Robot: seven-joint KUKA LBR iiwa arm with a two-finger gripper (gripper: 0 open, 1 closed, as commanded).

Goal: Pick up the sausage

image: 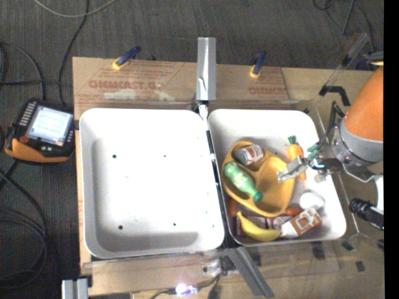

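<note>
The right bin (324,136) holds a pile of toy food. A dark reddish-brown piece that looks like the sausage (232,212) lies at the bin's lower left, mostly hidden under the yellow bowl (274,189) and the banana (255,229). A second small orange-red piece (293,211) peeks out between the bowl and a carton (304,222); I cannot tell which of the two is the sausage. My gripper (290,170) hangs over the bowl's right rim, to the right of the reddish-brown piece and above the orange-red one. Nothing is visibly held.
A green bottle (240,179) and a can (249,154) lie on the bowl's left side. A carrot (294,149) and a white cup (310,200) sit near the gripper. The left bin (93,167) sits beside it, and a teach pendant (43,129) lies at far left.
</note>
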